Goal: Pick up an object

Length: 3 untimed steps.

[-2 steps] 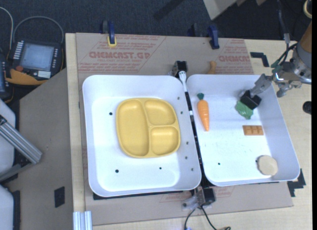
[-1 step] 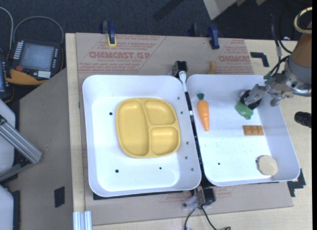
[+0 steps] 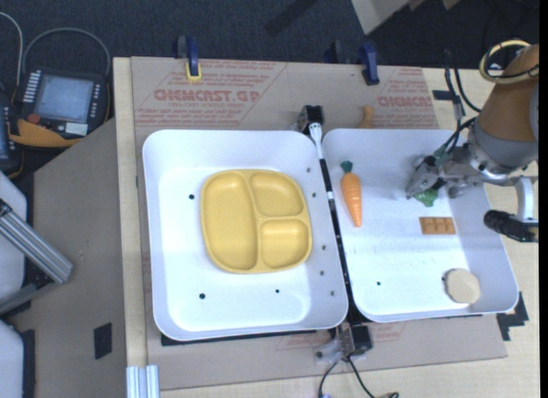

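The arm reaches in from three o'clock and its hand [image 3: 425, 184] hangs low over the right bin [image 3: 385, 242], toward the bin's upper part. Whether the hand is apart or together I cannot tell; its tip is a dark, greenish blur against the white floor, and nothing can be seen gripped in it.

Three candidates for picking lie in that bin. A toy carrot [image 3: 351, 197] lies lengthwise near the bin's nine o'clock wall, leafy end toward twelve. A small brown waffle-like tile [image 3: 437, 226] lies flat just at five o'clock from the hand, the nearest thing to it. A pale round disc [image 3: 462, 286] sits near the five o'clock corner, close to the rim. All three are well apart from each other, so each can probably be approached without knocking its neighbours.

The left bin [image 3: 171, 242] carries a yellow divided plate [image 3: 256, 220] sitting at its centre, with bare floor all round it.

Open room is best in the middle of the right bin. The carrot and the disc each sit near a wall, which likely limits room for the hand on that side. The tile looks thin and flat, likely hard to catch.
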Available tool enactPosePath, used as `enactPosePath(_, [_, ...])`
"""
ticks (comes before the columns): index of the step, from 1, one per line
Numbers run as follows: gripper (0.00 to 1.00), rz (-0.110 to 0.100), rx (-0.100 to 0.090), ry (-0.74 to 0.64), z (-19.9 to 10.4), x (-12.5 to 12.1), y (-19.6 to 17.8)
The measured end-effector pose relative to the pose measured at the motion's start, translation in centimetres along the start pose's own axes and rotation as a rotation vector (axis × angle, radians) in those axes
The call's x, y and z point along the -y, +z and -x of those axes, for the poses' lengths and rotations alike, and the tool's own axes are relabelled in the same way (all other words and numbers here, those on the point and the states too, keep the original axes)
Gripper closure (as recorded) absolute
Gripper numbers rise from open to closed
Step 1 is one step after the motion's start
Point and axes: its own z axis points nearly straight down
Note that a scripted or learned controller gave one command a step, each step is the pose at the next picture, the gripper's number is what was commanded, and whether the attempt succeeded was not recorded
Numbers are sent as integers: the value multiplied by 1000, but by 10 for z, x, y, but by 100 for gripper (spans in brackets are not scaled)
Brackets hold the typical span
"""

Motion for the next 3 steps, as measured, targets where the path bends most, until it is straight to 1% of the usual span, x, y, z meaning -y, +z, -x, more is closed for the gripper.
enactPosePath(1, [100, 9, 4, 0, 1, -2, -15])
enactPosePath(2, [100, 14, 6, 1, 10, -6, -73])
enactPosePath(3, [100, 14, 6, 1, 11, -7, -127])
